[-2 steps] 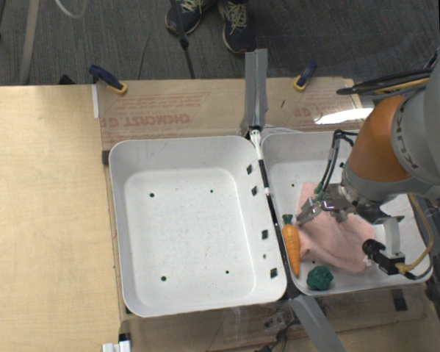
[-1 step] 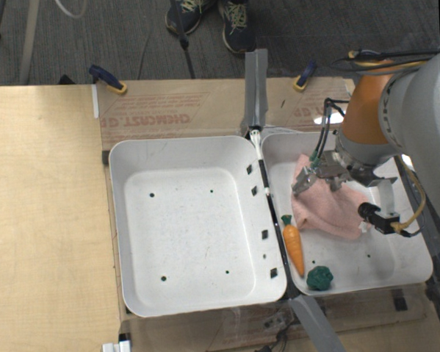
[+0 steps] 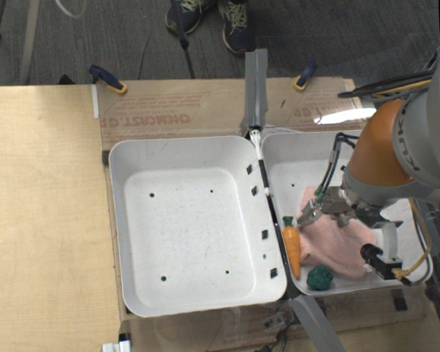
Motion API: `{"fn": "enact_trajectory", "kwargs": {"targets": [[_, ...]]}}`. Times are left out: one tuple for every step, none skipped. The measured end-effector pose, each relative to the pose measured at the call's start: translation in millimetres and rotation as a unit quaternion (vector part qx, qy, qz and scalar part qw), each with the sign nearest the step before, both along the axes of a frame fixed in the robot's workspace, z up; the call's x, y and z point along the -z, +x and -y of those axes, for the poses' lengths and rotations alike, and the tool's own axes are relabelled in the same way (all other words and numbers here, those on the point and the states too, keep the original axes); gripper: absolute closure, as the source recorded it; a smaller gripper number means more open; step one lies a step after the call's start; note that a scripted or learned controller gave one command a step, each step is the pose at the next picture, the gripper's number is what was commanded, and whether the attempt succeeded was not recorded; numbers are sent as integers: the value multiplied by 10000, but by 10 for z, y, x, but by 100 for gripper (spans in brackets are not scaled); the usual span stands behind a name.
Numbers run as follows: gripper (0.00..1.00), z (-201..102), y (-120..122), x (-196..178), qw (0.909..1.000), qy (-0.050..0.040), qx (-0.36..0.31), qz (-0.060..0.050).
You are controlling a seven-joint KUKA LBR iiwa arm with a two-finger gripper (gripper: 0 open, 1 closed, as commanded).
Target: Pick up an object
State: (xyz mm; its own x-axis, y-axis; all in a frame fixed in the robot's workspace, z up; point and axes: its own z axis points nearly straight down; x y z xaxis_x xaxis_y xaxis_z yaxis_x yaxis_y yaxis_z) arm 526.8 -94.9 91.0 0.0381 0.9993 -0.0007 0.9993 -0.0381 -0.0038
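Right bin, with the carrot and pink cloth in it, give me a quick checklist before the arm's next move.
1. Targets present in the right white bin: orange toy carrot, pink cloth, small dark green ball: ok.
2. Two-finger gripper over the cloth, beside the carrot's top: ok.
3. Object between fingers: cannot tell.
4. Carrot lies along the divider wall, tight approach: not ok.
5. Left white bin available for drop-off: ok.

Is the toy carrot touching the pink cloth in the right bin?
Touching. The camera view shows the toy carrot lying against the pink cloth's left edge, no gap between.
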Motion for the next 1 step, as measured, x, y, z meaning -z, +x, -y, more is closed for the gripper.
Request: {"fn": "enact_trajectory", "kwargs": {"targets": [[0, -24, -495, -6, 9989, 1, -468, 14]]}}
